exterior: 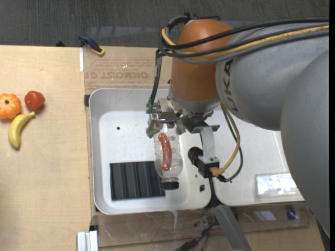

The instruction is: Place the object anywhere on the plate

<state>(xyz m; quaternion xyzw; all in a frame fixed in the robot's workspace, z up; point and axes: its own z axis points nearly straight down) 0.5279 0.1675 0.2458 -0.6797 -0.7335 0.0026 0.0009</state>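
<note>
A reddish sausage-shaped object (166,152) shows in the left white bin (102,140), directly under my gripper (165,130). It lies against or inside something clear, like a bottle (175,166) with a dark cap at its near end. I cannot tell whether it rests on the bin floor or hangs from the gripper, since the orange wrist band and the mount hide the gripper from above. The black ridged rectangular plate (135,181) lies flat in the bin's near-left corner. Its right edge is just left of the clear thing's cap.
My grey arm covers much of the right bin (261,150), where a shiny clear packet (276,184) lies near the front. On the wooden bench at left sit an orange fruit (9,106), a red fruit (34,100) and a banana (18,129). A blue clamp (91,44) is behind the bins.
</note>
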